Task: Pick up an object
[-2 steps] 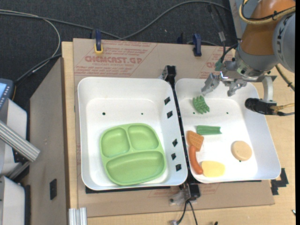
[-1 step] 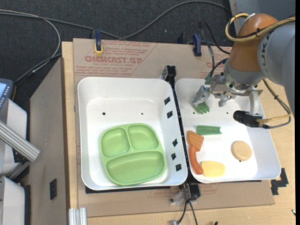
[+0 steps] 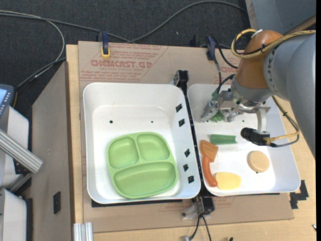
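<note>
**Camera view**

- Left shallow white bin [image 3: 95, 134]: holds one light green plastic plate with three compartments [image 3: 143, 164], lying flat toward the near side.
- Right shallow white bin [image 3: 288, 177], five loose items:
  - A flat dark green strip [image 3: 222, 139] lies near the middle.
  - An orange wedge-shaped piece [image 3: 209, 149] lies just beside the strip, on the near side.
  - A long red-orange carrot-like piece [image 3: 207, 170] runs along the bin's left wall.
  - A yellow oval piece [image 3: 228, 181] touches the carrot-like piece's near end.
  - A tan round disc [image 3: 259, 161] lies apart from the others, to the right.
- Two-finger gripper [image 3: 218, 116]: low over the far left part of the right bin. The jaws look spread.
- Small green piece [image 3: 216, 117]: shows between the jaws, seemingly resting at floor level. Whether the jaws touch it cannot be told.

**Status:** judged at the approach or pre-grasp stage. The small green piece is the likely target. Nothing is visibly lifted, so closing on it and raising it remain to be done.
</note>
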`<state>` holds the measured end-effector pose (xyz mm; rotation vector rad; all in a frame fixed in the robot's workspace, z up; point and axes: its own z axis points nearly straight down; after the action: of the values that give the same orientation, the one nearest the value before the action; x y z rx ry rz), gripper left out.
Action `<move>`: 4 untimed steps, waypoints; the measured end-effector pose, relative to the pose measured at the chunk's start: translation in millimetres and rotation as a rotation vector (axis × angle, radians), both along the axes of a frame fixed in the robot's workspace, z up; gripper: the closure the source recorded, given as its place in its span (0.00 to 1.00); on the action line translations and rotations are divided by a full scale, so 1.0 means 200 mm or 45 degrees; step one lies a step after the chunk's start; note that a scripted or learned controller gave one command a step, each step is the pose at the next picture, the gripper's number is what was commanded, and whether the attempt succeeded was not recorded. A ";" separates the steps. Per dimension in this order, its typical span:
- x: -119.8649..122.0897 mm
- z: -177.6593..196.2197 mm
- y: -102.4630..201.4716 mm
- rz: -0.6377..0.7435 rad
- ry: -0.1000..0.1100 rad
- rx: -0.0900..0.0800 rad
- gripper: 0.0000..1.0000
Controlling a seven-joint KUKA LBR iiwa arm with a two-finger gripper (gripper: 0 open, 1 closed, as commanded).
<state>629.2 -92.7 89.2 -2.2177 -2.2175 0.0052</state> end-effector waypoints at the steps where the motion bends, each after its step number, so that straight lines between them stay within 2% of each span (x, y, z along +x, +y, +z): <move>1: 0.01 0.07 0.00 0.000 -0.006 0.001 1.00; 2: -0.01 0.38 -0.03 -0.001 -0.015 -0.002 1.00; 3: 0.00 0.60 0.00 0.002 -0.014 -0.001 1.00; 4: 0.00 0.92 0.01 0.003 -0.018 -0.002 1.00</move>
<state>628.2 -90.4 273.5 -2.2226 -2.2282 -0.0082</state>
